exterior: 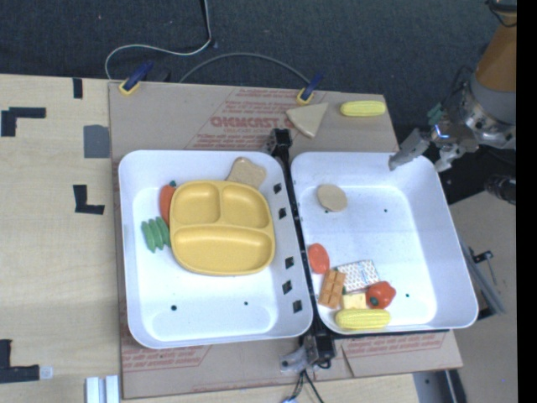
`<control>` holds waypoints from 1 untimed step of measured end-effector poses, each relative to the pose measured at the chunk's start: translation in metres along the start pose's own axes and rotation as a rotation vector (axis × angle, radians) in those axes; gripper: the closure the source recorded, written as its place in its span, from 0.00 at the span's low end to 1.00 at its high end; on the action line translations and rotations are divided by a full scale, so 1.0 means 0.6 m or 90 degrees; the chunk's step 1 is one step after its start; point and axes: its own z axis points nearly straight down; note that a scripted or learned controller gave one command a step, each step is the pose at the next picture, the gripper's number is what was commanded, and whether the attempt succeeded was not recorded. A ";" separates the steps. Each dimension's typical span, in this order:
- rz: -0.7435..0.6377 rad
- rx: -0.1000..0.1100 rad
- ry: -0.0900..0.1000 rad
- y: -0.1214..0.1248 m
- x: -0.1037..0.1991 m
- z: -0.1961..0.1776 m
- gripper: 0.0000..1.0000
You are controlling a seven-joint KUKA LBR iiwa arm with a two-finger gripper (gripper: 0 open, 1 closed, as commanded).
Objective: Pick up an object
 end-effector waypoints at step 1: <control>-0.004 0.002 0.001 0.079 0.100 0.114 0.00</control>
